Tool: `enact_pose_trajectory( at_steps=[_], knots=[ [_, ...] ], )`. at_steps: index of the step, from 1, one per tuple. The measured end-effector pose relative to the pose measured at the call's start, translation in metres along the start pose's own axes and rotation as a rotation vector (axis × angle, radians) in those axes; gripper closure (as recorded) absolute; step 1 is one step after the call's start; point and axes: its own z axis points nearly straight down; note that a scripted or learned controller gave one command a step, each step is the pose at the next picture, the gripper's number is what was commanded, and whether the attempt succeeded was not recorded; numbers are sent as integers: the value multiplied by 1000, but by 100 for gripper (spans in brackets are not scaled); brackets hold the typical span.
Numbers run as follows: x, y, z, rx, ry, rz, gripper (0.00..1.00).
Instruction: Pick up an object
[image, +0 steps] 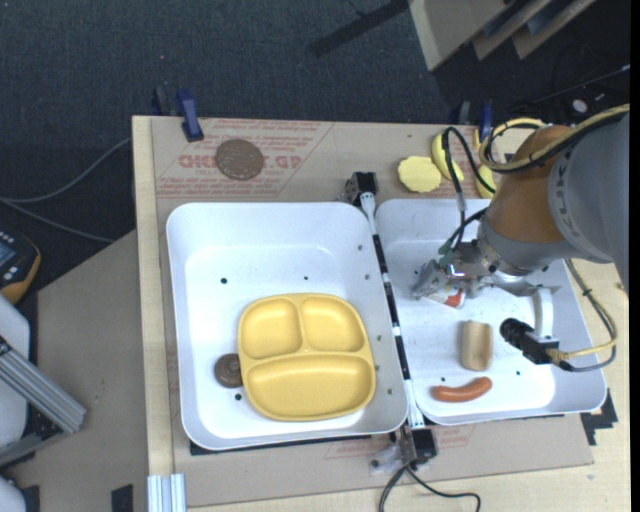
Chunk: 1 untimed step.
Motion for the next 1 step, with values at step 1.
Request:
enact_pose_trajectory(
  at_steps=[1],
  knots=[
    [0,0,-10,-1,0,2,100]
  ],
)
